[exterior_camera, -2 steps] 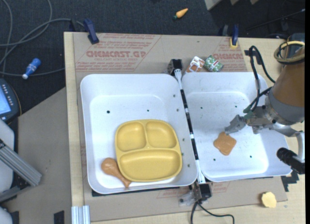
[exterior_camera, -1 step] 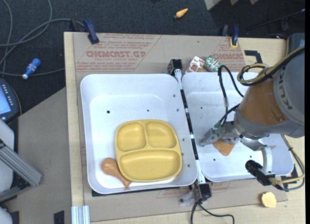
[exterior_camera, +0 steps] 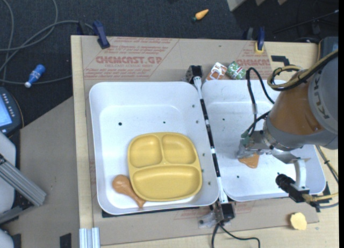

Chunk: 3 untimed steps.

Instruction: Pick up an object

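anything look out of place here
Yes: several small items lie outside the bins: a yellow piece on the bench's near right corner, an orange bit and a blue bottle on the floor.

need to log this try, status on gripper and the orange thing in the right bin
Gripper low in right bin, fingers not readable. Orange piece right under it, on bin floor; grasp unconfirmed. Nothing else close by; yellow tray sits in left bin.

Yellow divided plate (exterior_camera: 164, 173) – tan drumstick (exterior_camera: 126, 187) beside it – white bins (exterior_camera: 107, 107); an orange piece (exterior_camera: 249, 160).
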Motion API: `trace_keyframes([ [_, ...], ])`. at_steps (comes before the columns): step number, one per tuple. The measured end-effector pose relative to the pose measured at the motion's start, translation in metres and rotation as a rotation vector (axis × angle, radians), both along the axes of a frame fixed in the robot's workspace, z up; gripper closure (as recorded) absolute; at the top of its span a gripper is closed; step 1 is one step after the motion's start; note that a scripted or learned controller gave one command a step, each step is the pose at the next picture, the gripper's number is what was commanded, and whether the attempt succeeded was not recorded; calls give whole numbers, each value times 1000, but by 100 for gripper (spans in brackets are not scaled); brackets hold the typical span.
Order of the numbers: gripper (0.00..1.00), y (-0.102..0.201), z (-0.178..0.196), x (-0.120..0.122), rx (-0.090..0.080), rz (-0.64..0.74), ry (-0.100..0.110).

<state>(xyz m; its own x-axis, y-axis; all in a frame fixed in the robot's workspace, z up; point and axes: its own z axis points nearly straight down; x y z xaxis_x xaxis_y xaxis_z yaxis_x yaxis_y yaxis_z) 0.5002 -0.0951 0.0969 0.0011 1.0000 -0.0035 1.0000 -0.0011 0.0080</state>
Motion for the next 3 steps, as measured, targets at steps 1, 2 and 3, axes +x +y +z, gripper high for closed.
trace_keyframes([
  [1,100,-59,70,28,-3,-2,-1],
  [2,100,-27,91,3,6,3,10],
  [3,0,-28,90,4,5,2,10],
])
